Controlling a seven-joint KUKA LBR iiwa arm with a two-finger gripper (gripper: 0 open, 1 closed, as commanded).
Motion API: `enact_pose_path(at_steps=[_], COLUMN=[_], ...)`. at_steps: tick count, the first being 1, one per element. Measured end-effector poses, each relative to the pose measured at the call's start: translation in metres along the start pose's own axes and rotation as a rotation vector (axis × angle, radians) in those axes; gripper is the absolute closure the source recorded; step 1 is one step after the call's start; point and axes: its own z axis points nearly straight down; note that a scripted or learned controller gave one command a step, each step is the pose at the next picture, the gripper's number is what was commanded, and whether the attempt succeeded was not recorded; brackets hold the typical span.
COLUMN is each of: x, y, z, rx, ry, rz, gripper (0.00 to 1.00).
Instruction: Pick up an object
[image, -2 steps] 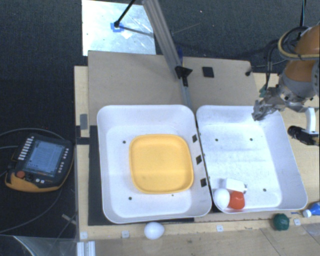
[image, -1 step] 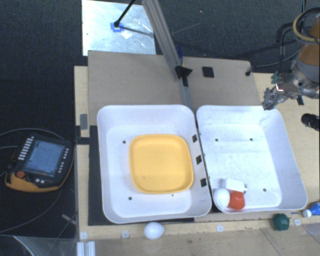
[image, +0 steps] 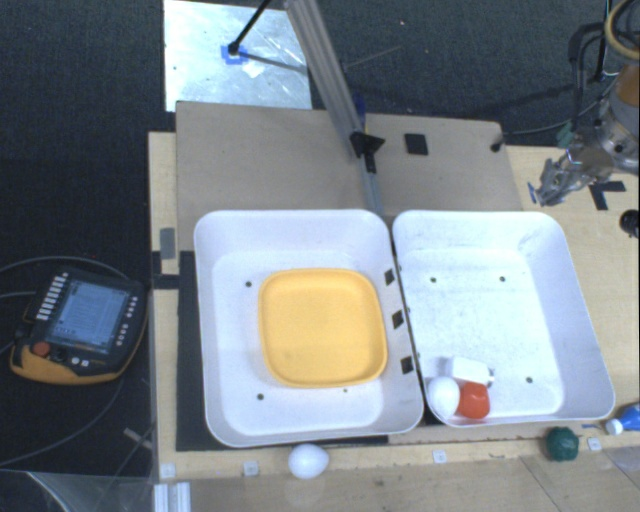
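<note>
Here the two-finger metal gripper hangs beyond the right white bin's far right corner; finger state unclear. Small orange-red object lies at that bin's near left corner.

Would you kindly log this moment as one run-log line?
gripper: above right bin's far right corner, holding nothing | shallow white right bin: small red object at near-left corner | shallow white left bin: square yellow plate

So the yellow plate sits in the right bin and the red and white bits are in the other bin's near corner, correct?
Not quite. The camera view shows the yellow plate in the left bin, not the right. The red and white bits do lie in the other bin's near corner.
</note>
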Motion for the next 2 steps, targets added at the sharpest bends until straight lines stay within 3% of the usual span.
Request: enact_pose_path(at_steps=[2], x=[0.102], y=[0.008], z=[0.022], rx=[0.004], ry=[0.002], rz=[-0.003], gripper=[1.00])
